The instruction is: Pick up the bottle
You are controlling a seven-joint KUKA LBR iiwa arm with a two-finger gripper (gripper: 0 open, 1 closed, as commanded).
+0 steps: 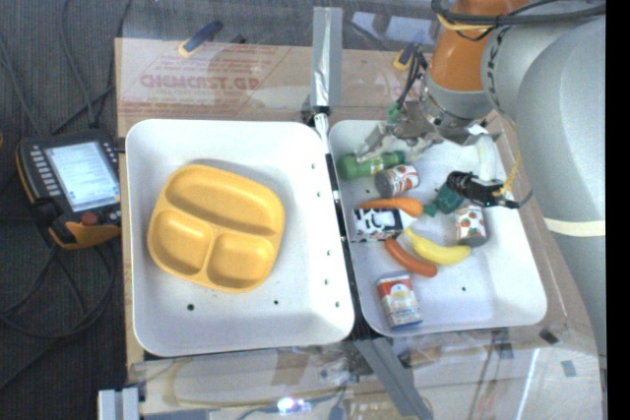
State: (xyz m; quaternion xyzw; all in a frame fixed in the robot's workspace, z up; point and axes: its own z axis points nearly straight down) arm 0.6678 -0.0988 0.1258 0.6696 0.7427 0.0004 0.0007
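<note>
Green bottle lies on its side at the right bin's upper left, beside a can. Likely light, smooth, prone to roll; grip across mid-body. Jaws just above; state cannot be told.

Arm body: broad, smooth, rounded shell in pale grey, with a thin lighter stripe low on its side
Band: glossy orange, dome-shaped on top, wrapping the section just above the wrist
Wrist ring: grey collar under the orange part
Cables: thin black leads looping over the orange dome and trailing along the grey shell
Gripper: small metal-coloured assembly with what seem to be thin fingers; detail too blurred to make out screws or markings
</note>
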